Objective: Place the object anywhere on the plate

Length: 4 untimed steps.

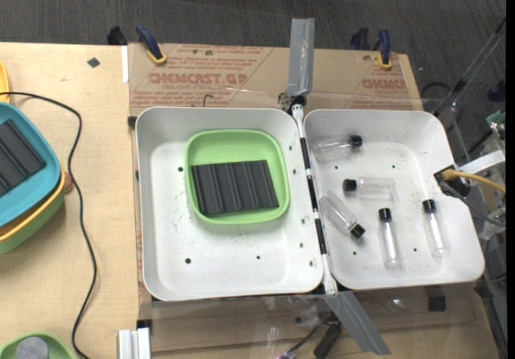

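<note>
On the worktop (64, 269) you have two shallow white bins side by side, touching along their inner rims. Your left bin (161, 269) holds a green plate (237, 148), square with rounded corners, lying flat in the bin's upper middle part. A dark grey ribbed mat (235, 187) lies on the plate, covering most of its floor and leaving green rim on all sides.

Your right bin (451, 265) holds five clear vials with black caps, all lying on their sides and apart from the plate. One vial (336, 145) lies near the bin's top left corner, cap pointing right. A second vial (368, 186) lies near the middle, cap pointing left. A third vial (341, 216) lies slantwise close to the left wall, cap at its lower right end. A fourth vial (388, 238) and a fifth vial (434, 229) lie nearly parallel in the lower right part, caps toward the top. None of them touches another.

At the right edge you see a yellow cable end (463, 180) with a dark tip reaching just over the right bin's rim. As for the hand, you cannot tell its state.

Behind the bins lies a sheet of brown cardboard (209, 72), held by two blue and yellow clamps (150, 43). A black cable (80, 188) runs across the wooden top, and stacked teal and yellow trays (28, 180) sit at the far left.
</note>
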Available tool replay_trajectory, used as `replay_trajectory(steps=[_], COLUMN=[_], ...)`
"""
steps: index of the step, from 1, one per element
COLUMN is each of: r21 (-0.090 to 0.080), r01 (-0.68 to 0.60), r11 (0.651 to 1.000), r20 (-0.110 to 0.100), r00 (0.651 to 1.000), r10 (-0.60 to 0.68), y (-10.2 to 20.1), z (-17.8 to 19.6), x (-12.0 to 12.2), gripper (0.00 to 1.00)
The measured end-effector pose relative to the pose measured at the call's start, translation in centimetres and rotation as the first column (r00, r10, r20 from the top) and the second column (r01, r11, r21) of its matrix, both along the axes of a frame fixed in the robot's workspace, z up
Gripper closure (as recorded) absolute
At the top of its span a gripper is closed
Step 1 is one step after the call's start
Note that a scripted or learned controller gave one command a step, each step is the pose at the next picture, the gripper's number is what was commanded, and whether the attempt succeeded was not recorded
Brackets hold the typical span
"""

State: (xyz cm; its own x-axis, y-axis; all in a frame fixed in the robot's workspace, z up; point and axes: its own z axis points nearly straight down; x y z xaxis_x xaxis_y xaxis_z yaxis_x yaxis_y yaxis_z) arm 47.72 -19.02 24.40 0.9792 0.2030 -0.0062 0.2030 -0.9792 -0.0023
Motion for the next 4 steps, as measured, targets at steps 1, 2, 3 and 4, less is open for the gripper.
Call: replay_trajectory(steps=[1, 2, 3, 4], r21=[-0.001, 0.000, -0.001, 0.000], r01=[0.007, 0.007, 0.003, -0.006], r11=[1.000, 1.000, 1.000, 1.000], r20=[0.001, 0.000, 0.001, 0.001], r00=[1.000, 1.000, 1.000, 1.000], r10=[-0.007, -0.007, -0.003, 0.006], y=[-2.72, -3.19, -3.22, -3.16], z=[-0.25, -0.93, -0.27, -0.48], x=[-0.05, -0.05, -0.03, -0.01], gripper=[0.00, 0.00, 0.00, 0.00])
